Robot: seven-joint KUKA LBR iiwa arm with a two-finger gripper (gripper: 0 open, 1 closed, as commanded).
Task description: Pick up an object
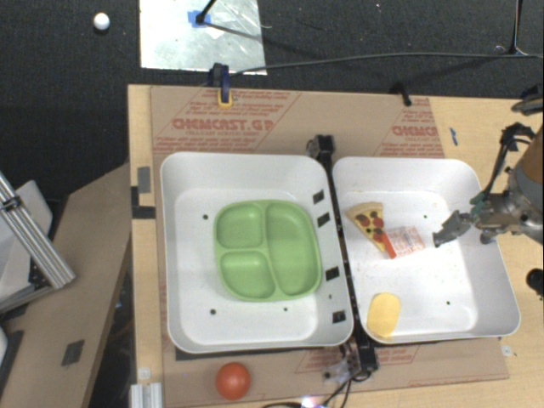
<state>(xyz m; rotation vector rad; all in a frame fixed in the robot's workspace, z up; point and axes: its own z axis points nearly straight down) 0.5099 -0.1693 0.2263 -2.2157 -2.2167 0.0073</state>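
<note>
Right bin (481,300): shallow, white, taken as reference.

Left bin (185,253): same make, touching the reference bin's left wall along a black joint. Holds a green divided plate (268,249) with three compartments, lying flat at its middle.

Arm (520,206): grey, over the reference bin's right rim, reaching inward.

Yellow object (384,313): smooth, rounded, oblong, pale yellow. Lying in the reference bin's near-left corner, against the rim, well apart from the gripper (444,235).

Pizza slice (366,218): toy wedge, tan crust, red spots. In the left half of the reference bin, towards the far side.

Packet (403,240): small, white with red print. Just right of the slice, touching or overlapping its tip, near the bin's centre.

Gripper: dark, over the reference bin's right half, pointing left and down, near the packet's right edge but apart from it. Nothing seen held. Spread or closed: cannot tell.
</note>
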